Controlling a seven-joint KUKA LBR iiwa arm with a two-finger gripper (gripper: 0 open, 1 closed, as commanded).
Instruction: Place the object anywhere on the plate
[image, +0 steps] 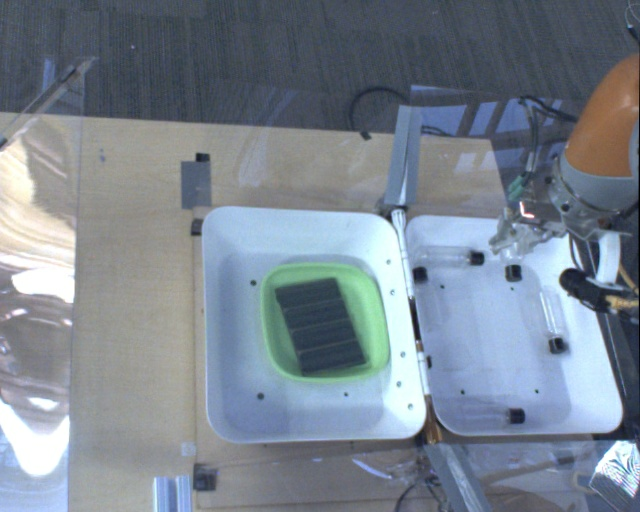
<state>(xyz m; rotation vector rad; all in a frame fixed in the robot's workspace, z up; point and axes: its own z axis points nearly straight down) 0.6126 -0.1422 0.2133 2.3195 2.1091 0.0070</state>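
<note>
The arm (603, 130) shows a broad, rounded orange band, smooth and glossy, with a paler highlight across its curve. Below the band sits a grey ring-shaped wrist section with a lighter rim. From it hangs the gripper (517, 238), a small cluster of pale metallic and translucent parts with a tiny red-pink spot of light on its body. Thin cables, some dark and one greenish, run beside the wrist down to the gripper. A thicker black cable (590, 285) with a yellowish fitting loops out under the grey section, next to a white curved piece.
</note>
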